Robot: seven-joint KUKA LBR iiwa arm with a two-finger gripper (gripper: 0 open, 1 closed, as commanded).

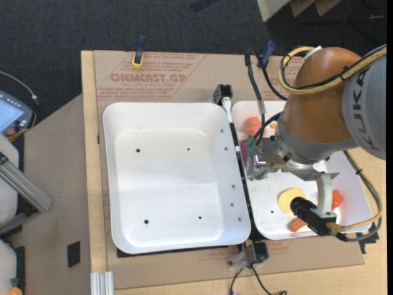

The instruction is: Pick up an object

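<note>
My gripper hangs low over the left part of the right bin, under the arm's big orange band. A salmon-pink object lies at the bin's far left, just beyond the gripper. A small green and magenta object sits against the bin's left wall, right beside the gripper. Nearer the front lie a yellow round object, a small orange piece and an orange-red piece. The arm hides much of the bin's middle and right.
The left bin is a wide white tray beside the right one, with a black divider strip between them. Both rest on a cardboard sheet. Cables loop around the arm's wrist and trail over the right bin's front corner.
</note>
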